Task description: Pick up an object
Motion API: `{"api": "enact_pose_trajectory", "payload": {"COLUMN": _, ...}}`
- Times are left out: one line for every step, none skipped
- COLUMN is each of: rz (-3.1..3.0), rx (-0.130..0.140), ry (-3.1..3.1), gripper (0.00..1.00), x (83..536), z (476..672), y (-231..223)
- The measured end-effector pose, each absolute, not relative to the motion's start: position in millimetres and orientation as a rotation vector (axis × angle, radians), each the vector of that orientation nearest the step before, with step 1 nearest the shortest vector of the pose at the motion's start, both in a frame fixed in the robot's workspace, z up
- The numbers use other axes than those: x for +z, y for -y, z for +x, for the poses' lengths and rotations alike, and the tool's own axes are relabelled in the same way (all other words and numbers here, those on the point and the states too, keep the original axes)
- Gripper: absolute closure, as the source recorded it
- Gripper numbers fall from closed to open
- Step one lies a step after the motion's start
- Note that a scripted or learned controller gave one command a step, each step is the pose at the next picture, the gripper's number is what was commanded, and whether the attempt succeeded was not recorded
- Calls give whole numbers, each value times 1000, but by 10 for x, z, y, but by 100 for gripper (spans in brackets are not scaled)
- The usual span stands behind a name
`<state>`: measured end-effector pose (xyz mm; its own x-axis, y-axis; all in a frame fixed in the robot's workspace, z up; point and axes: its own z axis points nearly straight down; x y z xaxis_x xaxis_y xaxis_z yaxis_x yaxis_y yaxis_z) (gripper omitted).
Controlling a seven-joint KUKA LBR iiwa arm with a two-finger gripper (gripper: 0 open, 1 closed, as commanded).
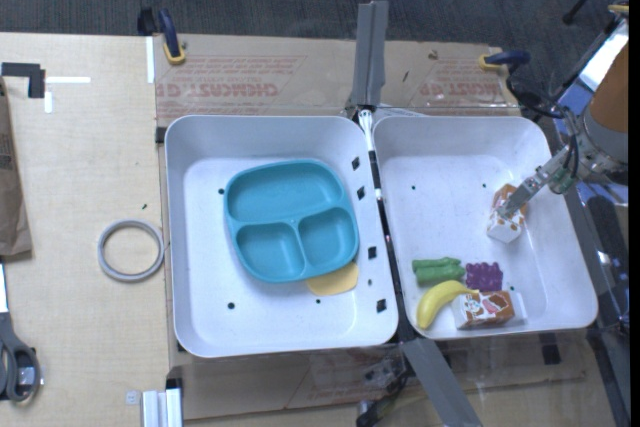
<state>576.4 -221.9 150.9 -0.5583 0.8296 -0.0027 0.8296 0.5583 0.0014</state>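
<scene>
Gripper [514, 205] in right bin [560, 315] – touching small white carton [505, 227], maybe pinching it; finger state unclear.

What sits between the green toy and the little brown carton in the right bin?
Camera view: a purple grape bunch sits between the green toy and brown carton.

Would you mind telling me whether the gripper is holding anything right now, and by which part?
It cannot be told. The gripper is down at the top of a small white carton in the right bin, but the carton appears to rest on the bin floor.
</scene>
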Motion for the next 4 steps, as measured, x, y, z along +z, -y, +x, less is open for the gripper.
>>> {"api": "enact_pose_trajectory", "payload": {"rz": 1475, "rx": 0, "ry": -2770, "gripper": 0, "x": 1509, "z": 5764, "y": 2219}}
{"api": "enact_pose_trajectory", "payload": {"rz": 1475, "rx": 0, "ry": -2770, "gripper": 0, "x": 1509, "z": 5764, "y": 2219}}
{"api": "enact_pose_trajectory", "payload": {"rz": 1582, "rx": 0, "ry": -2711, "gripper": 0, "x": 2149, "z": 5845, "y": 1799}}
{"api": "enact_pose_trajectory", "payload": {"rz": 1641, "rx": 8, "ry": -2645, "gripper": 0, "x": 1156, "z": 5750, "y": 2204}}
